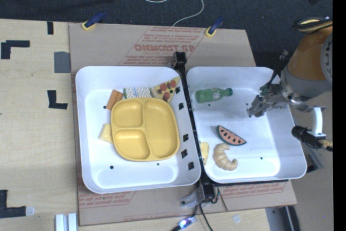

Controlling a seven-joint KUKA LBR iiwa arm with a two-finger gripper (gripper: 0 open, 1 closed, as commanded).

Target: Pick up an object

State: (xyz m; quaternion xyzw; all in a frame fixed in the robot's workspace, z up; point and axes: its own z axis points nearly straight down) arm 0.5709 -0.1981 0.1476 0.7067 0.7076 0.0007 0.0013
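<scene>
Two white bins sit side by side on the desk. I read the right bin (270, 167) as a clock face, twelve at its far wall. The gripper (259, 107) hangs at about two o'clock, low over the bin floor, on an arm (308, 70) that enters from three o'clock.

Candidate things in the right bin: a green bottle (213, 94) lying on its side at eleven o'clock; a watermelon slice (232, 136) near the centre, toward six; a croissant (224, 156) at seven o'clock, just beside the slice but apart from it; a small yellow piece (204, 150) at eight o'clock against the dividing wall. The left bin (89, 116) holds a yellow divided plate (145, 128) with smaller items tucked around its rim.

Gripper state: I cannot tell how far the fingers stand apart; the tip is small and dark in my view. I see nothing between them, and the tip appears to touch no thing, with bare floor around it.

Step in hand, as I judge it: approach and selection. The watermelon slice lies nearest, toward seven o'clock from the gripper. To do this well I would centre over the slice, turn the wrist so the fingers close across its narrow width, descend fully to the floor, and close before lifting. The bottle may roll if nudged off-centre.
</scene>
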